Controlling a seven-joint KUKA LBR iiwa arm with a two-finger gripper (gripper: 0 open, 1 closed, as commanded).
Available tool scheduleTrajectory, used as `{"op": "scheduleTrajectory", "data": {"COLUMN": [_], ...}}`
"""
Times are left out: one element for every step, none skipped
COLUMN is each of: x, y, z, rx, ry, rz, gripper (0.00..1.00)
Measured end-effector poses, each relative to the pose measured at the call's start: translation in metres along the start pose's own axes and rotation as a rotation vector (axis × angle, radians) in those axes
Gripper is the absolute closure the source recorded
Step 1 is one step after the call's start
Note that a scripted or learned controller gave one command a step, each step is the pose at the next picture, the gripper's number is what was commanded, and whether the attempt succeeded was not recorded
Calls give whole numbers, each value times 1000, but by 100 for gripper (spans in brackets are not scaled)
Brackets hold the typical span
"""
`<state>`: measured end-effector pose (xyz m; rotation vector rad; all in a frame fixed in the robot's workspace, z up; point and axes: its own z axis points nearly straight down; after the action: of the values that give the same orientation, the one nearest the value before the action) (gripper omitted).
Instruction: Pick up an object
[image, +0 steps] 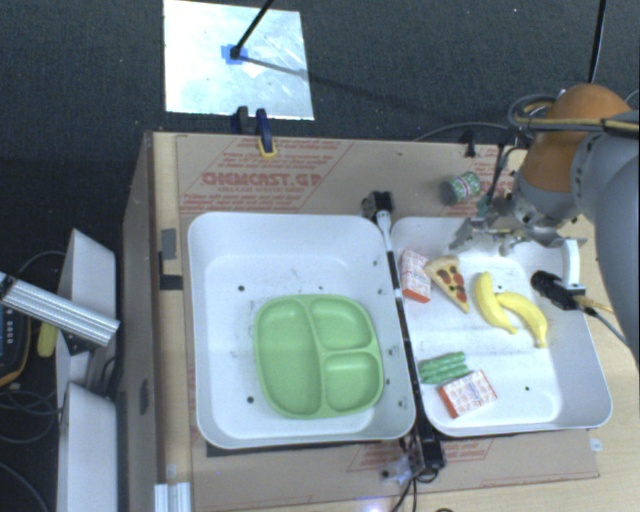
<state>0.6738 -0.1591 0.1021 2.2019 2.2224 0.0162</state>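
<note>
Bench (300, 165): left bin (215, 300) holds green plate (318, 355).

I see two white bins side by side on a printed cardboard sheet (260, 180), their inner rims touching. The left bin (300, 255) holds a green three-compartment plate (318, 355), lying flat toward the near edge. The right bin (565, 375) sits just beside it. A blue-and-yellow clamp (262, 130) grips the sheet's far edge. Beyond it, a foil square (235, 60) lies on dark carpet (80, 100). A metal bar (60, 308) lies at far left.
</note>
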Motion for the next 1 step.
{"op": "scheduleTrajectory", "data": {"x": [25], "y": [-34], "z": [10], "rx": [-1], "ry": [-3], "rz": [7], "gripper": [0]}}
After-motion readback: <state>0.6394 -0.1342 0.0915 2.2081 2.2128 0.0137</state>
